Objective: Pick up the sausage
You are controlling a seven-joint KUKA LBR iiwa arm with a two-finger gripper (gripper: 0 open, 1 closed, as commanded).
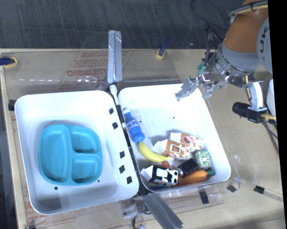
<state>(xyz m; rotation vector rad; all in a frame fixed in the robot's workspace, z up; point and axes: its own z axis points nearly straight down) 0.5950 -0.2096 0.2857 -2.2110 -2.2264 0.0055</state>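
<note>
The sausage (194,177), an orange-brown link, lies at the near edge of the right bin (183,114), among other items. A black piece (188,166) rests just behind it and a green can (203,158) stands to its right. My gripper (186,91) hangs over the far right part of the same bin, pointing left. It is well away from the sausage, towards the back of the bin.
Near the sausage are a banana (151,154), a patterned orange-and-white box (181,144), a black-and-white cow-print item (163,174) and a blue-capped bottle (133,127). The left bin (36,194) holds a blue divided plate (70,154). The right bin's far half is bare white floor.
</note>
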